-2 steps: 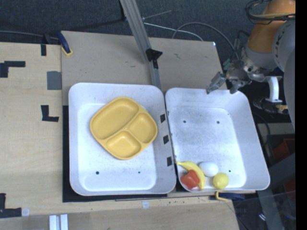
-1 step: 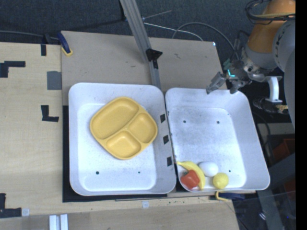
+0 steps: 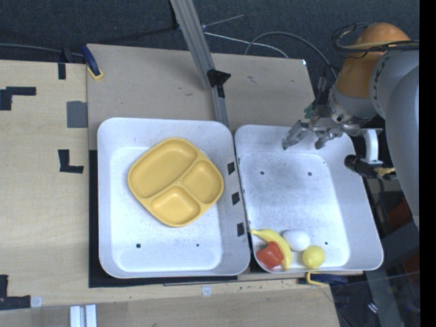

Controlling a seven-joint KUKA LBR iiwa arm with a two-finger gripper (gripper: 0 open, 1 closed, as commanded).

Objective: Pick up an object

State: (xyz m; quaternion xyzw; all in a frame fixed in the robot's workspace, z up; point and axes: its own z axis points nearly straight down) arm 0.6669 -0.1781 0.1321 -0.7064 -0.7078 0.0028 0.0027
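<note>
Nearest us, in the right bin's (image 3: 354, 203) near edge, toward its near-left corner, lies the small cluster we would choose from: a yellow banana (image 3: 278, 240) curving over a red piece (image 3: 270, 254), a white egg (image 3: 296, 240) just beside them, and a yellow ball (image 3: 313, 257) touching the bin's near wall; all look like light, hard, smooth toy food, so we judge them slippery and apt to roll; the banana's long middle offers the surest hold, across its narrow width. The cluster is crowded and hugs the wall, leaving little room for fingers on the near side; the middle of the bin's floor gives free room to approach from the far side. In the left bin (image 3: 109, 203) a yellow divided plate (image 3: 175, 181) rests near the far half, stiff and wide, awkward to pinch except at its rim. Farthest, the gripper (image 3: 315, 136) hangs over the right bin's far edge, fingers spread apart with nothing between them, well apart from the cluster.
</note>
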